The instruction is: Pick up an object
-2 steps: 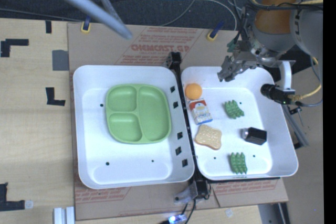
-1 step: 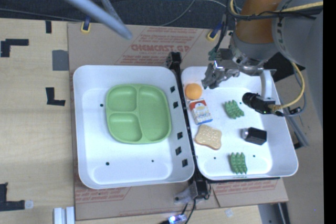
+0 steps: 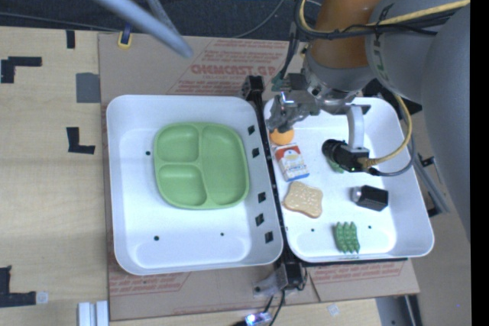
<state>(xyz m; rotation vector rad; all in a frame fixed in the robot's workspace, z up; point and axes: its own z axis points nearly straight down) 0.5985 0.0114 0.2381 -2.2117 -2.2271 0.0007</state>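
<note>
1. The small orange object [image 3: 283,137], rounded like a toy fruit, sits at the upper left of the right bin [image 3: 397,237], close to the divide between the two bins. I judge it the likeliest target.
2. My claw [image 3: 286,117] hangs directly over it, at its upper edge, so the object lies just below and slightly toward the near side of me. It looks round, with no clear long axis to line up on.
3. Whether my claw is spread or closed I cannot tell; nothing is visibly caught in it.
4. Just beside the orange object, on its near side, lies a small red-and-white packet [image 3: 292,163], then a tan cracker-shaped piece [image 3: 303,199].
5. Farther out: a green studded block [image 3: 347,237], a black block [image 3: 370,198].
6. The left bin [image 3: 130,240] holds a green divided plate [image 3: 202,166].
</note>
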